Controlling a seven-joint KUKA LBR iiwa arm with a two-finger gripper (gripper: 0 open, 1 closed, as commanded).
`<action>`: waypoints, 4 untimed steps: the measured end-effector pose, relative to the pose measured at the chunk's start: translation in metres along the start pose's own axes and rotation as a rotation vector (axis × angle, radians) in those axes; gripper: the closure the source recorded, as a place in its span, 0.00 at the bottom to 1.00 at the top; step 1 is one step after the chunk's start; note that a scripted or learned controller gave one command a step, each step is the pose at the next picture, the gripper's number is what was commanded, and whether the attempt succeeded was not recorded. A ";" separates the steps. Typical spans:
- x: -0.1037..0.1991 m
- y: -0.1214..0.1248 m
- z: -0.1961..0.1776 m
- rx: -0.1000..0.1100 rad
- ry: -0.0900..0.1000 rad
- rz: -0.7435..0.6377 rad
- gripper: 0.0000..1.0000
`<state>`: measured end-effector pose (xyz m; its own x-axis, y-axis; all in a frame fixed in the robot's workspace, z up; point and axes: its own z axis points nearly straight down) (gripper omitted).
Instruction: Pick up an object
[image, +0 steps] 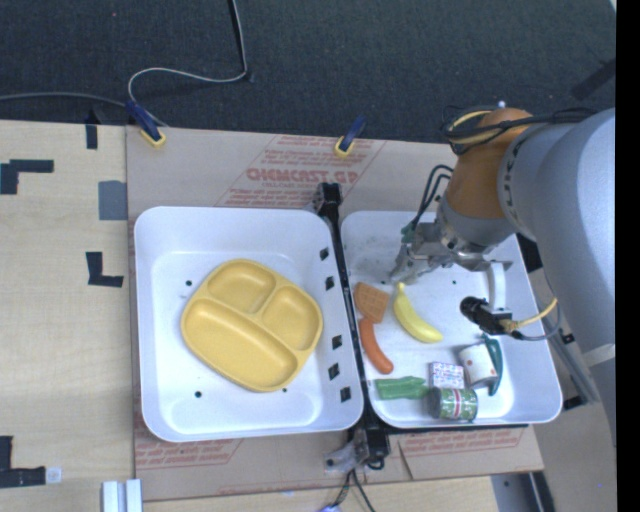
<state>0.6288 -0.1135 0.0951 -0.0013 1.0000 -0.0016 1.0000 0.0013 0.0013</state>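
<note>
The camera view looks down on two white bins side by side on a cardboard-covered bench. The left bin (160, 300), at centre left of the frame, holds a yellow divided plate (252, 323) lying flat near its middle.

The right bin (535, 390), at centre right, holds the small items. A banana (415, 317) lies at a slant near the bin's middle. Just left of it is an orange-brown toast-like piece (371, 299), and below that an orange carrot (376, 347). Along the lower edge sit a green piece (400, 387), a green can (453, 403) on its side, a small patterned box (446, 374) and a white cup (480, 362).

The arm enters from the right, its orange band at upper right. The gripper (410, 262) is low in the upper part of the right bin, just above the banana's upper end. Nothing shows between its fingers; how far apart they stand cannot be told.
</note>
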 end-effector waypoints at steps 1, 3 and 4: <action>0.043 -0.034 -0.115 -0.001 0.002 -0.001 1.00; 0.011 -0.116 -0.040 0.006 0.002 0.003 0.00; 0.018 -0.046 0.006 -0.005 0.003 0.000 0.00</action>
<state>0.5830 -0.0959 0.0889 -0.0013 1.0000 0.0010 1.0000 0.0013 0.0064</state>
